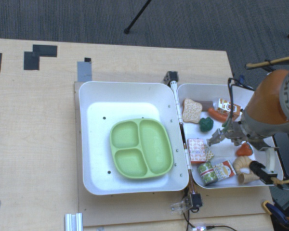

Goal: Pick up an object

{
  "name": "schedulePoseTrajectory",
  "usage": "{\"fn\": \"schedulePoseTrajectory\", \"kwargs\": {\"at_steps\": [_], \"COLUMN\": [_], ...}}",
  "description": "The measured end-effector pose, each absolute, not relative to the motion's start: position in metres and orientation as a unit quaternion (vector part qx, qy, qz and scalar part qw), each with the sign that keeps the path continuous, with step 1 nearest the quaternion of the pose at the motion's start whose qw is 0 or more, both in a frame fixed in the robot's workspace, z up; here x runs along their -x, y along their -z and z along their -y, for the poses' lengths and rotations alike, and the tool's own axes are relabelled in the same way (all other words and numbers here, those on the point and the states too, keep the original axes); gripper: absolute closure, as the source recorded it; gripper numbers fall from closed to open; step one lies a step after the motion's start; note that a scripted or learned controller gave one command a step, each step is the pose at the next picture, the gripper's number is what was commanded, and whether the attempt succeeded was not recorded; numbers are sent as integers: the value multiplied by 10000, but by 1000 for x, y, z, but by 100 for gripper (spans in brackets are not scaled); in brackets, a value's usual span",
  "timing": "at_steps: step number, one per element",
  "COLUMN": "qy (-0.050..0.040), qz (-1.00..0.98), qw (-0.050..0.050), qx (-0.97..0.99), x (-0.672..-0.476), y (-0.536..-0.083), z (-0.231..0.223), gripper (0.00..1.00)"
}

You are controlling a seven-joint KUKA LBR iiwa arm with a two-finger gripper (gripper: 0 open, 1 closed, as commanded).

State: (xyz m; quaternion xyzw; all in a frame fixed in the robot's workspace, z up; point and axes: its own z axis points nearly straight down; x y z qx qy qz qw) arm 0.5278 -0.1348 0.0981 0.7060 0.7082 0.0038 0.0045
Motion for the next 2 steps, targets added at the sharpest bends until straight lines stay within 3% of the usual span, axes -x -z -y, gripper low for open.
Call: {"fn": "schedulePoseTrajectory", "kwargs": {"at_steps": [1, 2], "qy": [-49, -49], "qz": [-7087, -7089], "qw": [57, 55], "qx": [-7055, -7053], "x": [-529, -529], "y": [-109, -109], "z": [134, 134], "gripper": [100, 0]}}
